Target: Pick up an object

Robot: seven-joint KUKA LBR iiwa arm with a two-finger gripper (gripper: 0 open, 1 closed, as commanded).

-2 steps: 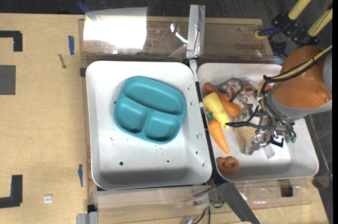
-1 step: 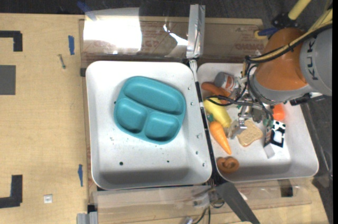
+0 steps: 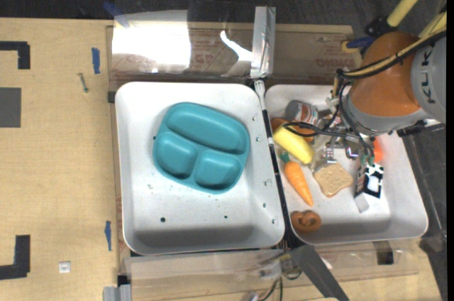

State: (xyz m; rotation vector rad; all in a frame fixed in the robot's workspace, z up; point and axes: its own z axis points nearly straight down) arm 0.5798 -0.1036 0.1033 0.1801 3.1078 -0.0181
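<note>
Two shallow white bins sit side by side on the bench [image 3: 50,150]. The left bin [image 3: 142,214] carries a teal divided plate [image 3: 201,147], which lies flat a little towards the bin's far edge, with its three compartments facing up.

The right bin [image 3: 397,207] carries the smaller things, most of them along the edge it shares with the left bin. A tin can [image 3: 301,111] lies on its side near the far corner on that shared side. Just in front of it a yellow banana [image 3: 292,143] lies at a slant, close to the shared edge. An orange carrot [image 3: 298,181] lies just beside the banana on its near side, its thin end pointing towards the bin's near edge. A slice of toast [image 3: 333,179] lies flat near the middle of the bin, just beside the carrot. A small round brown-orange object [image 3: 306,220] sits apart from these, close to the near edge; what it is cannot be told. A small red-orange thing [image 3: 378,149] shows towards the bin's outer edge, partly hidden by the robot.

The grey arm, with its orange band [image 3: 383,79], reaches in over the far part of the right bin. The end effector [image 3: 345,147] hangs low over the bin's middle, just beyond the far edge of the toast and near the banana's end. Cables and metal parts crowd it from this angle, so I cannot tell whether it is open or closed, nor whether it has hold of anything.
</note>
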